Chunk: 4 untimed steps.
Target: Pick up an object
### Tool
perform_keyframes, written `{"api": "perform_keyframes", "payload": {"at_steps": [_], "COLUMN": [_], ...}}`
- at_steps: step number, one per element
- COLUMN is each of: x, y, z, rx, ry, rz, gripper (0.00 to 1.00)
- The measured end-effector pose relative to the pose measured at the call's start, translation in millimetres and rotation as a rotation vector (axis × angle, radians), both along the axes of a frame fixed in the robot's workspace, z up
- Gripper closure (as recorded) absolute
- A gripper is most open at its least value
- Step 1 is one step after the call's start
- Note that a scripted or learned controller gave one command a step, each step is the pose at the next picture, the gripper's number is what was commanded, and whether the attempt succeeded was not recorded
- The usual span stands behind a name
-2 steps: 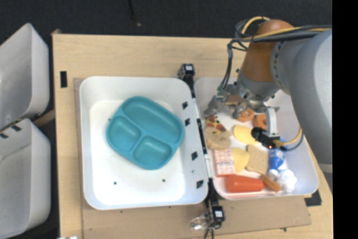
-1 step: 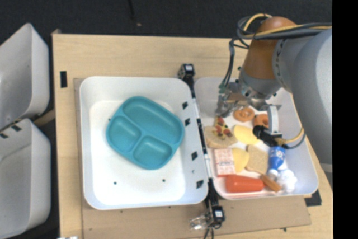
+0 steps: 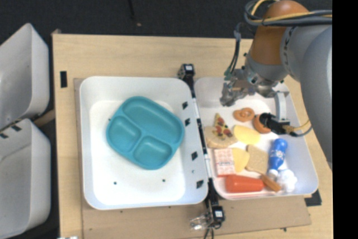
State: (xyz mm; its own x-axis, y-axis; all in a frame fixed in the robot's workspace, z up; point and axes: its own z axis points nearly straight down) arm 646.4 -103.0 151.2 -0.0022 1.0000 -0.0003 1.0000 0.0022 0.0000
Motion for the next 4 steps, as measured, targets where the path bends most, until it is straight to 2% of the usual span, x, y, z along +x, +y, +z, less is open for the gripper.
{"api": "perform_keyframes", "payload": {"at_steps": [2, 4], "x": [3.4, -85.4], "y": [-9.8, 43.4], "z": [89.0, 98.9], "rx": [-0.001, 0.0], "ry": [0.0, 0.006], "rz": [0.0, 0.002], "gripper": [1.0, 1.0]}}
